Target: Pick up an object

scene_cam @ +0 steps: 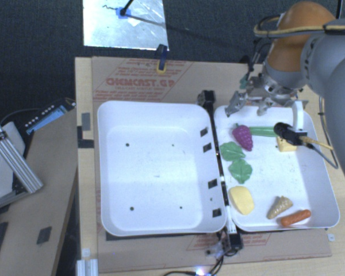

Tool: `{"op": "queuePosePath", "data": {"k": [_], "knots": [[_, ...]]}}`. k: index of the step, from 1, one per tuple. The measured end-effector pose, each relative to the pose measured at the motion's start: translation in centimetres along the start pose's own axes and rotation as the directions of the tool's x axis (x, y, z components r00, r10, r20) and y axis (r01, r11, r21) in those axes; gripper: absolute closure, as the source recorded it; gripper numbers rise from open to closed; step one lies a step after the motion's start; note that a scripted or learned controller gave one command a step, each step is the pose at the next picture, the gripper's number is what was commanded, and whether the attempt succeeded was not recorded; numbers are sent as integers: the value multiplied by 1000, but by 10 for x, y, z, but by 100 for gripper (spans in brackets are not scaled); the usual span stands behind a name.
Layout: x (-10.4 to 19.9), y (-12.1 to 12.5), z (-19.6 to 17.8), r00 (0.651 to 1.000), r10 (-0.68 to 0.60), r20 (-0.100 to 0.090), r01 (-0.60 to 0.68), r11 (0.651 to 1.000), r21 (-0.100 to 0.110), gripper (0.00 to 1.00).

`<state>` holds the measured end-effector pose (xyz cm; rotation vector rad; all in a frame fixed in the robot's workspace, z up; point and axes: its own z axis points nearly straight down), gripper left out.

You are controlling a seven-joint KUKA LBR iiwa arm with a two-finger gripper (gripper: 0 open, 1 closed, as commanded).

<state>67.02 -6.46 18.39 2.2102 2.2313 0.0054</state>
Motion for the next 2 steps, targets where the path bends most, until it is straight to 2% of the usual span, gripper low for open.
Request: {"op": "queuePosePath", "data": {"k": [1,2], "knots": [[68,1,-52,1000,-2,-2,2,1000,-5,0],[155,0,-83,1000,-4,-3,4,1000,-3,0]]}}
